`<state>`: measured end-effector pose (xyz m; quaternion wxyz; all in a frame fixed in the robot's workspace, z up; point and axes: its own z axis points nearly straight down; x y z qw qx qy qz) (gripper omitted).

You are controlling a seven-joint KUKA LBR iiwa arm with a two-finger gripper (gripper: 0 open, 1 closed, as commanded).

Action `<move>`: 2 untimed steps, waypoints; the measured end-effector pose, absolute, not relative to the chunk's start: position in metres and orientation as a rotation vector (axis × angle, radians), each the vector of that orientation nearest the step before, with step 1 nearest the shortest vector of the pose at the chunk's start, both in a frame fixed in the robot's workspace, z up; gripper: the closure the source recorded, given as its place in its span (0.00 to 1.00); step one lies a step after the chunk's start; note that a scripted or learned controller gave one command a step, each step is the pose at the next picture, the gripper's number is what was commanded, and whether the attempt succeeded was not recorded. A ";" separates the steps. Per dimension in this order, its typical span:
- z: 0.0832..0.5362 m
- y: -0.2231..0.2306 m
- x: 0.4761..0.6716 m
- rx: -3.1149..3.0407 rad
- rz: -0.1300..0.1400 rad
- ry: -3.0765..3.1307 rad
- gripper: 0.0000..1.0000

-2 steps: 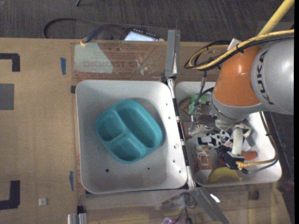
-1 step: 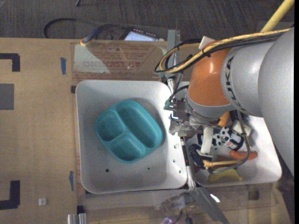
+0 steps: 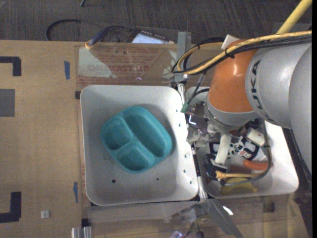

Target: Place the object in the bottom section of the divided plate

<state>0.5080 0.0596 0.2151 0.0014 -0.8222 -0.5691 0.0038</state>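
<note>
A teal divided plate (image 3: 137,139) with three sections lies tilted in the left white bin (image 3: 99,103); nothing lies in its sections. My gripper (image 3: 225,155) hangs low over the right bin (image 3: 285,175), under the orange band of the arm (image 3: 233,83), right of the wall between the bins. Small objects lie around it in the right bin: an orange piece (image 3: 253,166), a yellow piece (image 3: 240,186) and a white-and-black piece (image 3: 249,145). The wrist and cables hide most of that bin, and I cannot make out whether anything is in the gripper.
A cardboard sheet (image 3: 124,63) lies behind the left bin. The grey arm body (image 3: 282,78) covers the right side. Yellow cables (image 3: 257,39) run across the top right. The wooden bench (image 3: 39,133) extends to the left.
</note>
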 end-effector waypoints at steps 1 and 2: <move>0.212 0.096 0.486 -2.420 0.016 -1.995 1.00; 0.212 0.096 0.486 -2.421 0.015 -1.994 0.00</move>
